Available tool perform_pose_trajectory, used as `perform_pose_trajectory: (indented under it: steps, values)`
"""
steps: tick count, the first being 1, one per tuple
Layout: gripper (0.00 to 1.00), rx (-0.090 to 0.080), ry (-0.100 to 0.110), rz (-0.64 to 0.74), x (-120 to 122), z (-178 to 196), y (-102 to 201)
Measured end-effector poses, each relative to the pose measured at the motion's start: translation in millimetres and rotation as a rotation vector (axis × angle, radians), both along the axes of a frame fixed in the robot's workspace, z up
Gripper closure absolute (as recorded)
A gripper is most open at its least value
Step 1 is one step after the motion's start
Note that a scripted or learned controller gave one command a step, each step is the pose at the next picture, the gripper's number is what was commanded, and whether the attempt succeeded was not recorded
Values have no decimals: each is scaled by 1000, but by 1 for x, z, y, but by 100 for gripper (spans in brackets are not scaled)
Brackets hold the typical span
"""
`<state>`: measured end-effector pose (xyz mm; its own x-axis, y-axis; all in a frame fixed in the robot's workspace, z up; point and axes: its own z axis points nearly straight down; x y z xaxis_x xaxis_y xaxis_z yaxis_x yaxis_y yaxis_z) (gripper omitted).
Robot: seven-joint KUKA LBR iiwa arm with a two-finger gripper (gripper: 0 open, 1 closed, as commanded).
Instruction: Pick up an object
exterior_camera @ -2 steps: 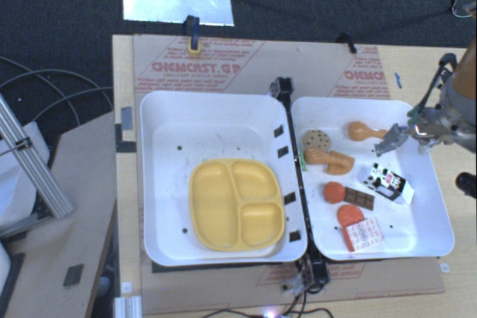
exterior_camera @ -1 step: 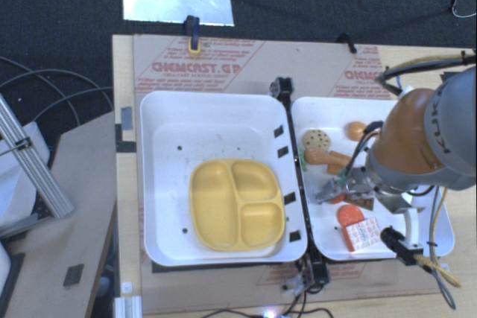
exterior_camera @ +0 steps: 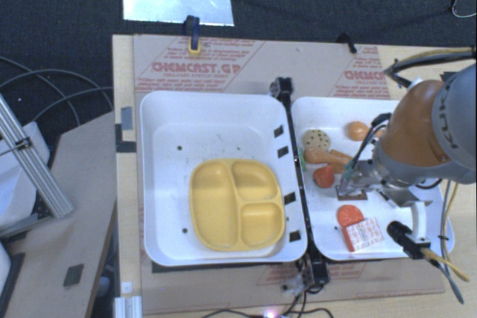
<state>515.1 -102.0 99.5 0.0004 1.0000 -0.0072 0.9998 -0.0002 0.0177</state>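
Nearest the camera in the right bin (exterior_camera: 428,253) sits a red-and-white packet (exterior_camera: 359,229), kinda tilted. Over it, my jaws (exterior_camera: 352,188) are down low in the same bin, just beside a red tomato-ish thing (exterior_camera: 323,176) and a tan drumstick-looking piece (exterior_camera: 326,156). Honestly can't tell how wide the jaws are or if anything's in them. Cookie (exterior_camera: 316,138) and orange (exterior_camera: 357,130) sit farther back. Left bin (exterior_camera: 160,160) has a yellow divided tray (exterior_camera: 237,203).
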Motion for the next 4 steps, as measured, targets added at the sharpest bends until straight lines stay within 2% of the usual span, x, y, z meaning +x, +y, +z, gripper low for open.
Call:
perform_pose_trajectory:
  steps: [2,3,4]
  values:
    - [100,1,-4,1,2,21,0]
    - [100,7,11,1,-22,-14,14]
    - [100,7,11,2,-22,-4,14]
